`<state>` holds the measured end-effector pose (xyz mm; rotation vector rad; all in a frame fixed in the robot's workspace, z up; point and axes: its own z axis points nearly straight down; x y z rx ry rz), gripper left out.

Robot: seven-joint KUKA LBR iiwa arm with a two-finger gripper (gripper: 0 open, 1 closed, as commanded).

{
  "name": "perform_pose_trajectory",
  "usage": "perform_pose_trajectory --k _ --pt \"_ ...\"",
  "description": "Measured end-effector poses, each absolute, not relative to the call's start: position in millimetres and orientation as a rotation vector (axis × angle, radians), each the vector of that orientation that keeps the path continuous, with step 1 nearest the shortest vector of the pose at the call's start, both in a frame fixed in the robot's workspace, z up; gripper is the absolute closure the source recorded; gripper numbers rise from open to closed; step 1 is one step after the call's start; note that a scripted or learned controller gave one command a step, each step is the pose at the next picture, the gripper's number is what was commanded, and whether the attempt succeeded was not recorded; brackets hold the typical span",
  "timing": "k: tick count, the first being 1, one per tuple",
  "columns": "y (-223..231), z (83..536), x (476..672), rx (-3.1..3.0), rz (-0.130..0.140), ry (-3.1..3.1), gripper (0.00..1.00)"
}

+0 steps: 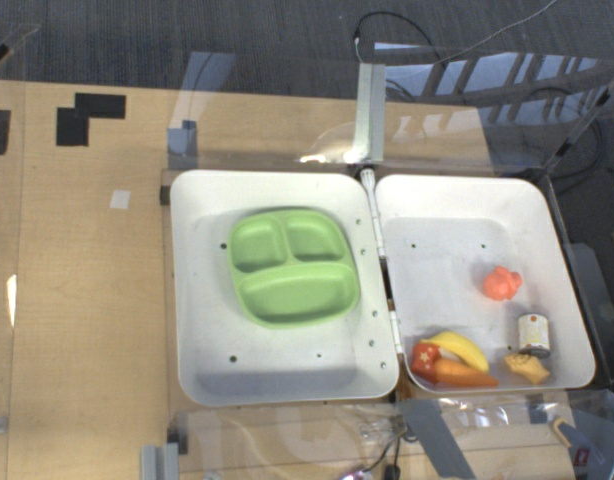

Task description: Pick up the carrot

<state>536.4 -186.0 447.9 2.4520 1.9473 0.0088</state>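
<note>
Two shallow white bins side by side on a wooden table, seen from above at a slant.

In the left bin: a green divided plate near the middle, with two small compartments at its 12 o'clock side and one long compartment at its 6 o'clock side.

In the right bin: everything gathered toward the 5 o'clock part. Carrot lying flat along the near wall at about 6 o'clock of that bin, orange, thick end toward 9 o'clock, tip toward 3 o'clock. Banana just beyond the carrot at its 12 o'clock side, touching or nearly touching it. Red round fruit at the carrot's 10 o'clock, pressed against the banana's end, close to the bin's corner. Yellow-brown lump at the carrot's 3 o'clock, apart from its tip. Small can upright just at 12 o'clock of that lump; label too small and blurred to read. Orange-pink toy farther up, at about 1 o'clock from the carrot, well apart from the rest.

Black blocky marks on the table at 10 o'clock of the left bin; no legible writing anywhere.

Gripper state: cannot tell.
</note>
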Motion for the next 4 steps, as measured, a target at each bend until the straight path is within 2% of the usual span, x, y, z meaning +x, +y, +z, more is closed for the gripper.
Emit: perform_pose_trajectory --k 1,2,3,4 --pt "-185 460 537.9 2.439 0.012 1.956 1.0" --pt "-188 436 607.9 2.234 0.004 2.2 1.0" --pt "-195 437 670.0 2.014 0.004 2.401 1.0" --pt "-192 450 671.5 1.999 0.009 2.402 1.0"
